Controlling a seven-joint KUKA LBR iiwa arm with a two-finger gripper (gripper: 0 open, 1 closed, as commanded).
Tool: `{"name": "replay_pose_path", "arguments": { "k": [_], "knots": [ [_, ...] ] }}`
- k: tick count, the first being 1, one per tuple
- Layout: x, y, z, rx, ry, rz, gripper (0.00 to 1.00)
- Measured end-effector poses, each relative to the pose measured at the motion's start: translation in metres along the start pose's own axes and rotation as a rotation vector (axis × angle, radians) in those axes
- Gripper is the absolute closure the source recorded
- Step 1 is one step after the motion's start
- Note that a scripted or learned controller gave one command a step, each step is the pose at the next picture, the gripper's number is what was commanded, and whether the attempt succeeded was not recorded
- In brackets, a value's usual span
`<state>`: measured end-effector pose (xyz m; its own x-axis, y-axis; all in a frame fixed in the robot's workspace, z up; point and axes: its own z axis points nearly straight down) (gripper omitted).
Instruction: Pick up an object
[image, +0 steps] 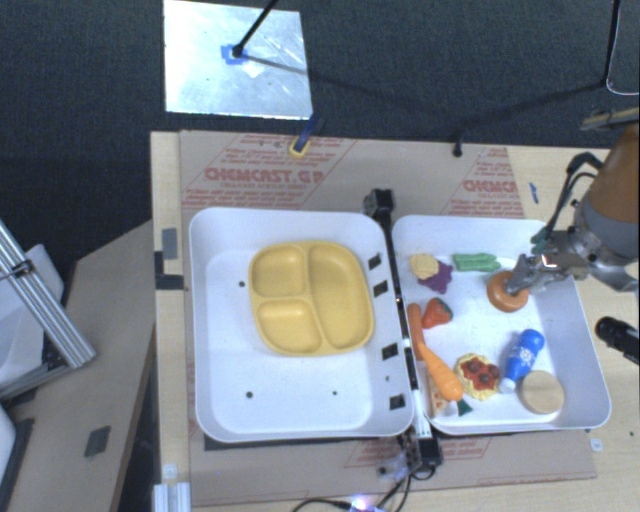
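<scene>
I hang low over the right bin (590, 345), my gripper (522, 281) right above the orange round piece (505, 294) near the far right side, but I can't tell how my jaws stand, and a shallow bite on that rounded top could slip and nudge it toward the green bean (476, 262). I count one yellow divided plate (308, 298) in the left bin (215, 330), and in mine one carrot (433, 355), one blue bottle (523, 354), one tan disc (541, 391), one small pizza (478, 374), one strawberry (437, 313) and one purple-and-yellow piece (430, 271).
</scene>
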<state>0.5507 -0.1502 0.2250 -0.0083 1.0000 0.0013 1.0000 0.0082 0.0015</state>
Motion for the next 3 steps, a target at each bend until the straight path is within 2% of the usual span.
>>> {"name": "replay_pose_path", "arguments": {
  "k": [1, 3],
  "knots": [
    [0.052, 0.004, -0.009, -0.001, 0.000, -0.002, 1.00],
    [0.175, -0.012, -0.004, 0.001, 0.002, -0.003, 1.00]
  ]
}}
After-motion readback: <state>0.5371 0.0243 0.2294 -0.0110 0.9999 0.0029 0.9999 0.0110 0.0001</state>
